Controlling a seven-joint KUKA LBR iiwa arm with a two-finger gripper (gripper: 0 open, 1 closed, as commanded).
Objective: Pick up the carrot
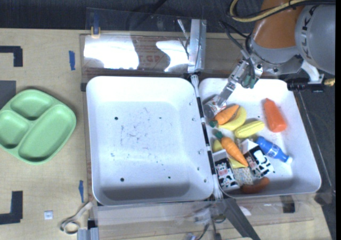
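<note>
Two carrots lie in the right bin (303,143). One carrot (228,113) sits near the bin's back left, its green top (213,123) pointing left. The other carrot (233,149) lies below it, slanting toward the front right. My gripper (220,98) reaches down from the right at a slant, its tip just above and left of the upper carrot, close to the bin's left wall. Nothing shows in its grip.
Around the carrots lie yellow fruit pieces (246,126), an orange-red piece (275,115), a blue bottle (272,149), black-and-white cartons (259,162) and a brown sausage (254,184). The left bin (144,138) adjoins it. A green divided plate (35,125) rests at far left.
</note>
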